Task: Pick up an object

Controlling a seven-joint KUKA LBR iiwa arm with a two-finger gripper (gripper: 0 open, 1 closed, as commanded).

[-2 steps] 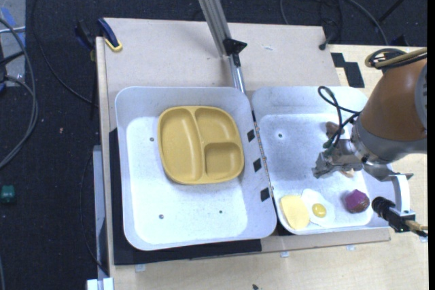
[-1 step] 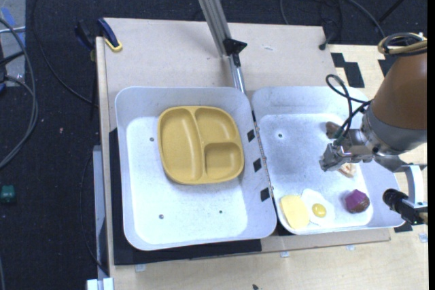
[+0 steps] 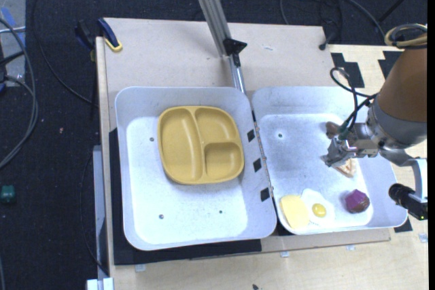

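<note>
One yellow plate (image 3: pixel 201 145), three small items (image 3: pixel 357 201) beside gripper (image 3: pixel 338 154), finger state perhaps unreadable.

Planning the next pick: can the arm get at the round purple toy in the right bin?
Probably yes: the round purple toy lies uncovered near the gripper, apart from the fried egg toy.
</note>
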